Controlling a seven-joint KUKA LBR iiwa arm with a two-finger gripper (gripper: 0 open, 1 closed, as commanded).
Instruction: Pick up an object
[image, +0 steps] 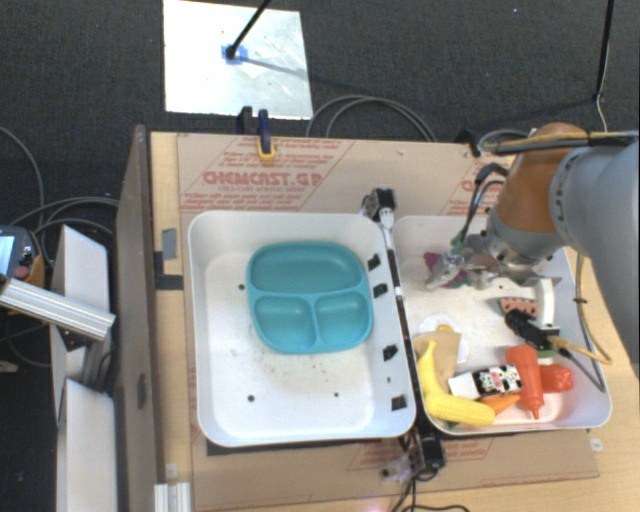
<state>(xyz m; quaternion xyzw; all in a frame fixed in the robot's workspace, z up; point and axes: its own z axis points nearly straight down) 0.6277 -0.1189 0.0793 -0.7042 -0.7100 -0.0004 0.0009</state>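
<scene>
1. The teal three-compartment plastic plate (308, 298) lies alone in the left white bin (222, 400), well apart from the arm.
2. The curved yellow banana (440, 388), black-and-white box (486, 381) and orange-red bottle (528, 378) crowd the right white bin (596, 400); a descent there risks pinching two items.
3. The gripper (452, 266) hovers at that bin's far end; whether its jaws are parted or closed, I cannot tell, so it may clip the wall.

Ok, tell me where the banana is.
The banana lies in the right bin, at its near left corner against the divider, just left of the black-and-white toy.
</scene>
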